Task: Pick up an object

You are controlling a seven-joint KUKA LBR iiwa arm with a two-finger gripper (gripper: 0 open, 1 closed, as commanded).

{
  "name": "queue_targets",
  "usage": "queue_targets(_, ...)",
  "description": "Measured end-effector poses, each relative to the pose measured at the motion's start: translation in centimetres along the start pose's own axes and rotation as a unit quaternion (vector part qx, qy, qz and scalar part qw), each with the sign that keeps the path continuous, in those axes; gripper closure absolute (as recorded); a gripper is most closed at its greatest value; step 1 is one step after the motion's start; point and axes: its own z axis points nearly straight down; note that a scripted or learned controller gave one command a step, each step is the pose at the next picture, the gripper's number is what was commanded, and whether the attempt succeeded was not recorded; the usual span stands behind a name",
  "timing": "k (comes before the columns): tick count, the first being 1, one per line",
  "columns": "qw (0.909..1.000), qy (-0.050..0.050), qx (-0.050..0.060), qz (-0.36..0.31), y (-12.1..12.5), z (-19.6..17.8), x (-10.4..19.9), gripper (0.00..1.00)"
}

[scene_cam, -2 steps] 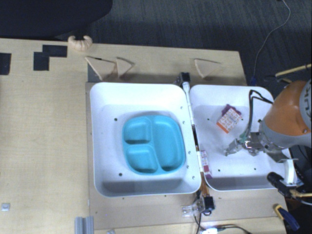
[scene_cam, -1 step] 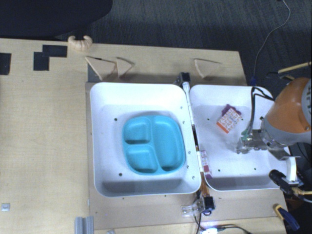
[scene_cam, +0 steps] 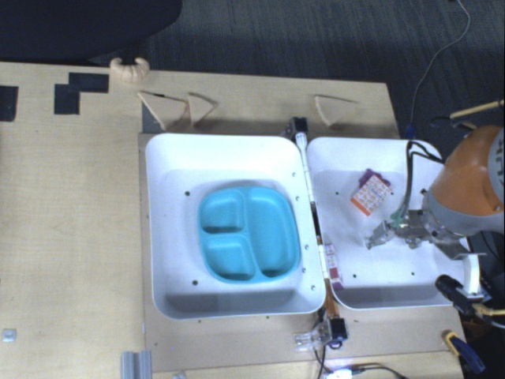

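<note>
two white bins sat side by side on the bench. left bin [scene_cam: 166, 212] held a blue divided tray [scene_cam: 248, 231], three compartments, lying flat near the middle. right bin [scene_cam: 347, 287] held one small packet [scene_cam: 370, 193], orange and purple with a white patch, lying flat toward the far side and a bit left of centre, touching nothing else. gripper [scene_cam: 393, 235] hung low over the right bin, just nearer than and to the right of the packet, apart from it, nothing between its fingers (how far apart they stood could not be told, too small and blurred). arm came in from the right, orange band showing. judged: the packet looked light and thin, likely a crinkly wrapper, soft and a little slippery, so it could slide or buckle. best hold would be across its short sides, pinching from above, fingers pressed down to the bin floor.
</note>
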Motion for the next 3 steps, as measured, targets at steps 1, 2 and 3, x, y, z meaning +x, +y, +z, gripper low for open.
queue_targets(1,1.0,-0.001,0.0,0.001,-1.8,1.1,3.1,0.0)
queue_targets(2,1.0,-0.001,-0.002,0.0,-1.5,-0.1,3.1,1.0)
queue_targets(3,1.0,0.001,0.005,0.001,1.2,-5.1,-4.0,1.0)
